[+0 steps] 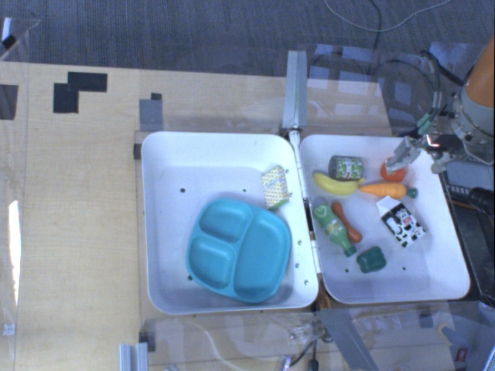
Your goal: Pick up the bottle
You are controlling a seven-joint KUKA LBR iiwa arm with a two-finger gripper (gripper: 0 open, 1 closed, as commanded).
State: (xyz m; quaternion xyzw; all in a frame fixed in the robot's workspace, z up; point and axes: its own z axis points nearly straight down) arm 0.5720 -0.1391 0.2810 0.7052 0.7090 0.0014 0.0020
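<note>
The bottle (334, 229) is small and green and lies on its side in the right bin (433, 284), near that bin's left wall, with its cap end pointing to the lower right. A thin red-orange stick (347, 221) lies against its right side. My gripper (420, 158) hangs over the right bin's far right corner, well up and to the right of the bottle. Its fingers (401, 156) stand open with nothing between them, just above a small red object (393, 174).
Around the bottle in the right bin lie a banana (336, 183), a carrot (382, 190), a green can (346, 166), a black-and-white carton (403, 224) and a dark green block (371, 260). The left bin (166, 207) holds a blue divided plate (240, 250) and a yellow packet (274, 187).
</note>
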